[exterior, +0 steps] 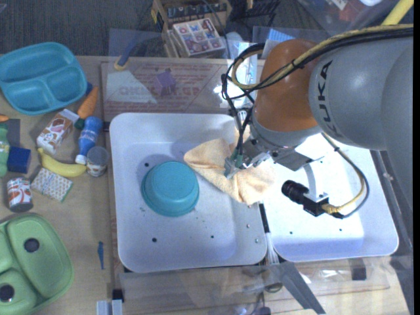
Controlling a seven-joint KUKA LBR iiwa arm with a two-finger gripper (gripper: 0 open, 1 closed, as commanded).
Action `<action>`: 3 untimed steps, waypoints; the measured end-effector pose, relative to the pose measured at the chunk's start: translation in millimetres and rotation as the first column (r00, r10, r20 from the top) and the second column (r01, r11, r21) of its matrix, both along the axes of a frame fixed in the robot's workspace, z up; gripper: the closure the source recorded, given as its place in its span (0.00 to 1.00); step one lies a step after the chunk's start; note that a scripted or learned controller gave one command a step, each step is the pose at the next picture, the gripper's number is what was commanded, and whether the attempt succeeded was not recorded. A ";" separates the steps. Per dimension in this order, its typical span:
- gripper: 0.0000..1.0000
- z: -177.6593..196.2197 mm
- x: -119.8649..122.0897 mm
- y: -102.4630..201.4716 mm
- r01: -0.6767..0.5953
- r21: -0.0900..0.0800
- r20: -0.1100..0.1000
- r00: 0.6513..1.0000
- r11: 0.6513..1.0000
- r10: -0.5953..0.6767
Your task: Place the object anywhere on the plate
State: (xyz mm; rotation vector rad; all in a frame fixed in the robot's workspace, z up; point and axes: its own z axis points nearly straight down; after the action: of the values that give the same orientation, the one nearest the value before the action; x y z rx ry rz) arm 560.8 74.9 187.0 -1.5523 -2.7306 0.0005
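Note:
A round blue plate (170, 188) lies in the left bin (131, 241), left of centre. A crumpled yellow cloth (213, 161) is spread to the plate's right, reaching from the bin's middle to the divider between the bins. My gripper (231, 167) comes down from the right and its tip rests on the cloth's middle, a short way right of the plate. The big grey and orange wrist hides the cloth's far right part.
The right bin (367, 241) lies under the arm. On the bench left of the bins are a blue divided tray (42, 77), a banana (60, 164), a blue bottle (86, 138), small cans and a green tray (29, 261).

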 end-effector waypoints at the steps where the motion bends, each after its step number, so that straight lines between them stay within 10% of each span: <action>1: 1.00 8.1 88.6 21.9 0.082 -0.001 0.001 0.997 0.997 -0.082; 2: 1.00 -48.1 105.5 48.1 0.153 -0.002 -0.002 0.988 0.988 -0.153; 3: 1.00 -65.3 47.0 80.6 0.014 -0.009 0.063 0.998 1.000 -0.014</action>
State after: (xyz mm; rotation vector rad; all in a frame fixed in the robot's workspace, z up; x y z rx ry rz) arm 607.9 155.6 121.7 -1.6008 -2.7710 -0.0370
